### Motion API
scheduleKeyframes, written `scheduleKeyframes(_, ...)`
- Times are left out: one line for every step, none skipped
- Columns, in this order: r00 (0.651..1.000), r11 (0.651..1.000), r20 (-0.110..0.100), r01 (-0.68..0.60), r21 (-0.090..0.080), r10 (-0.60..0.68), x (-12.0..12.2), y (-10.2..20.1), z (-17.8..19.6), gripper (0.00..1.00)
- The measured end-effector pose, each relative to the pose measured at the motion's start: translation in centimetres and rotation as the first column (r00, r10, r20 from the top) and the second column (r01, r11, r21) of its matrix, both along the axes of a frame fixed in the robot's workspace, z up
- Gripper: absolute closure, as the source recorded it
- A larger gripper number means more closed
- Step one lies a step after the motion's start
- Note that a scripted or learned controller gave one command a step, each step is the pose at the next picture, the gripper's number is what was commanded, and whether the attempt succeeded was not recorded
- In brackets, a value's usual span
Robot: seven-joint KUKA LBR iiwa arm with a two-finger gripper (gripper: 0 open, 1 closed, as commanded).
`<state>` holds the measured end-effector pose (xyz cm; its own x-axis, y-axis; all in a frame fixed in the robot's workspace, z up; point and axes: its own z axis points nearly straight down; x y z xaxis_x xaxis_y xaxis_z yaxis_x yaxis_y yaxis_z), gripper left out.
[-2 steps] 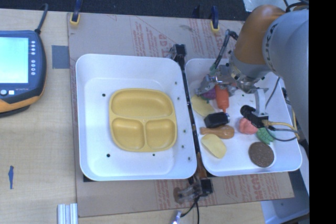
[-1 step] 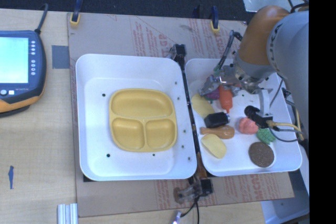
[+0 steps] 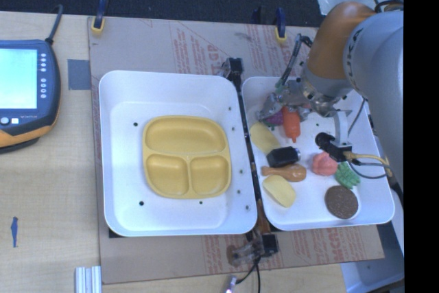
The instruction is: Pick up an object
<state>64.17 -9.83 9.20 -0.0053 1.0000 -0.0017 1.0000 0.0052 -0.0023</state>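
Arm [image 3: 367, 44] entering from the right, grey with orange band, positioned over the upper part of the right bin [image 3: 374, 216]. Gripper [image 3: 287, 106] lowered near the bin's upper left corner, directly above an orange carrot-shaped piece [image 3: 292, 125] and a purple item [image 3: 274, 119]; contact with either not discernible, opening state not discernible, nothing visibly held. Remaining contents of right bin: pale yellow pieces [image 3: 263, 138] and [image 3: 280, 191] along the left side, black block [image 3: 282, 156] between them, tan drumstick-shaped piece [image 3: 285, 173] just below the block, pink item [image 3: 324, 164], green item [image 3: 347, 176], brown round disc [image 3: 341, 202] at lower right. Left bin [image 3: 113, 147]: yellow divided plate [image 3: 186, 156] at centre. Handheld control pendant [image 3: 24, 92] on bench at far left, well apart from both bins.
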Motion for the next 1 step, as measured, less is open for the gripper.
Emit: scheduleKeyframes(1.000, 1.000, -0.001, -0.002, 0.000, 0.002, 0.00, -0.08, 1.01, 1.00)
